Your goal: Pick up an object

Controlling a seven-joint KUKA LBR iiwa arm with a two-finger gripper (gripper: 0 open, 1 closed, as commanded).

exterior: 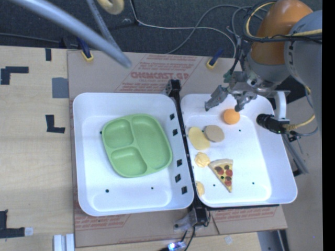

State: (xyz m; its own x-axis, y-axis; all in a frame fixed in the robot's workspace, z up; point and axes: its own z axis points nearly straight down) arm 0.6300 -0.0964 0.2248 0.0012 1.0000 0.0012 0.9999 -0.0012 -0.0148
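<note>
My gripper (226,102) hangs open over the far part of the right bin (272,156), its two dark fingers spread apart with nothing between them. An orange ball (231,116) lies just below and right of the fingertips, apart from them. Nearer the bin's middle sit a brown round piece (213,133) and a pale yellow round piece (198,138), touching each other. A small yellow piece (202,159) and a pizza slice (223,172) lie toward the front. Another small yellow bit (199,188) rests by the bin's left front wall.
The left bin (89,192) holds a green divided plate (136,144). A black divider with clips (179,140) runs between the bins. Cables and a black fitting (269,122) hang near the right bin's far right edge.
</note>
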